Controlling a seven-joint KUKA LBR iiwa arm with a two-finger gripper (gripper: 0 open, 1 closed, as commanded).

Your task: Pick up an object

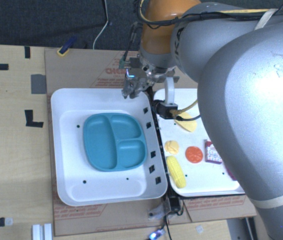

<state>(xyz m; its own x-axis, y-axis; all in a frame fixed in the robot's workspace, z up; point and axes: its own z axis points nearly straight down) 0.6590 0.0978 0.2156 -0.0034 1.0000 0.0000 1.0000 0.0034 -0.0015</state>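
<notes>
Blue divided plate point(114, 141) alone in left bin point(66, 109), gripper point(135, 86) above its rim, jaw state unclear, one corn cob point(176, 171), one tomato point(194, 154) in right bin point(201, 186)

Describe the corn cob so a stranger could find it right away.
Look in the right-hand white bin, along its left wall near the front edge. The corn cob lies there: long, yellow and bumpy, unlike the round red tomato beside it.

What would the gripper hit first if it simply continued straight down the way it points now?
Probably the bare white floor of the left bin near its back right corner. The gripper hangs over that spot, beyond the blue divided plate. Its height is unclear from this one slanted view.
</notes>
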